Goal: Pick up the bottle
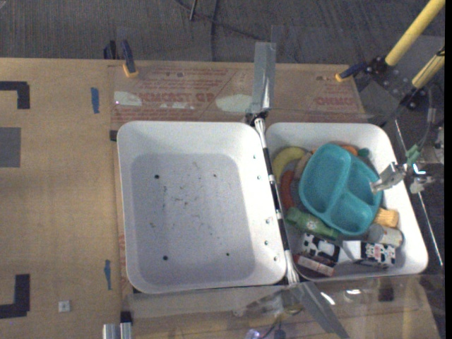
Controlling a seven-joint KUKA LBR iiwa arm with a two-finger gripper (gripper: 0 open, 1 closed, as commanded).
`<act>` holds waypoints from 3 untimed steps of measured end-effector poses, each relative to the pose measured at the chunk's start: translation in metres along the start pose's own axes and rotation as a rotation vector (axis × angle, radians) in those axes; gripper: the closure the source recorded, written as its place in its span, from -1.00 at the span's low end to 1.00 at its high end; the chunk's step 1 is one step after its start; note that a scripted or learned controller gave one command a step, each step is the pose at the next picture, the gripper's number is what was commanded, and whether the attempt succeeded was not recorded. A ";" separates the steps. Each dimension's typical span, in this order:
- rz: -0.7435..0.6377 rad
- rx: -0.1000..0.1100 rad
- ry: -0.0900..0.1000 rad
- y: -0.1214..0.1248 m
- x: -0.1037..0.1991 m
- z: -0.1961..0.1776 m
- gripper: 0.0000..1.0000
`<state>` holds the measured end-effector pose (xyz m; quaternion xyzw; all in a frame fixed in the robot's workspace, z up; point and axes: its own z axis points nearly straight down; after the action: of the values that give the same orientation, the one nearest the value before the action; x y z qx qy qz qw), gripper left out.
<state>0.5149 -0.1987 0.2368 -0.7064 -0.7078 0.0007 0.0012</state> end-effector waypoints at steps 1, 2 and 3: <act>-0.116 -0.007 -0.002 0.011 0.004 0.147 -1.00; -0.109 -0.020 -0.012 0.014 -0.001 0.135 1.00; -0.113 -0.013 -0.007 0.012 0.002 0.137 -1.00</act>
<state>0.5269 -0.1971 0.0999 -0.6652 -0.7466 -0.0015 -0.0056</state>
